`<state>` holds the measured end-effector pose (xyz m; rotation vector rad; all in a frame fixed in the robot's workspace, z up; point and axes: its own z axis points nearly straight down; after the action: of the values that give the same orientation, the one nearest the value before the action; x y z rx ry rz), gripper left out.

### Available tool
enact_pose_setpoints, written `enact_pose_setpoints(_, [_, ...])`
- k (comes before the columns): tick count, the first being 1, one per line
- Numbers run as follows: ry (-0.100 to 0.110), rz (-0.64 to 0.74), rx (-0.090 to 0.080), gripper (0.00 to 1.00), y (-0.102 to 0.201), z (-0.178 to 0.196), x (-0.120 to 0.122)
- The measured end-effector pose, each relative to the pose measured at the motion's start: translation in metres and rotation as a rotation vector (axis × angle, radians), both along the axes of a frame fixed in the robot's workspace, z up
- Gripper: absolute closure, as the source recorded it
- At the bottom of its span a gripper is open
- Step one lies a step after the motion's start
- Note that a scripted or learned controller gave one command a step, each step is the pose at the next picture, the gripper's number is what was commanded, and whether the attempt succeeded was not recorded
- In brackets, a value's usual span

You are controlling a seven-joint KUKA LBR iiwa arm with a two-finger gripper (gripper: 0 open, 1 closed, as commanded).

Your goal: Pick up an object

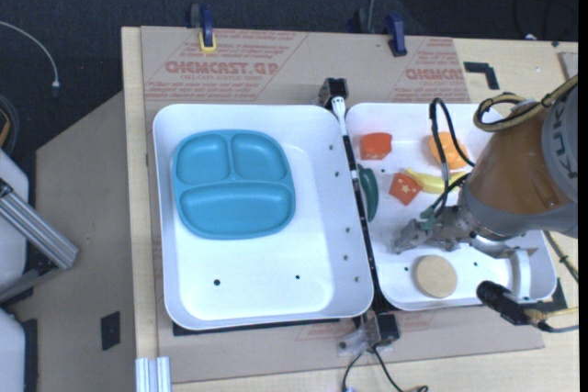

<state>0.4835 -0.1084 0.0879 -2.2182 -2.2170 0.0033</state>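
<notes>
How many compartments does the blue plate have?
3. On the blue plate in the left bin: two small compartments side by side at the far end, one wide compartment across the near end.

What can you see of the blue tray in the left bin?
The blue tray is a light blue, rounded-rectangle plate, plastic by its look, with three compartments: two small ones along its far side and one wide one along its near side. It lies flat, right side up, in the far left part of the left bin, resting on the bin's white floor. Nothing lies in it, and the gripper is apart from it, over the right bin.
</notes>
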Motion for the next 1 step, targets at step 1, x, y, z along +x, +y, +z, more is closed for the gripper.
enact_pose_setpoints(1, [-0.004, -0.001, -0.002, 1.00, -0.0002, 0.0121, 0.0004])
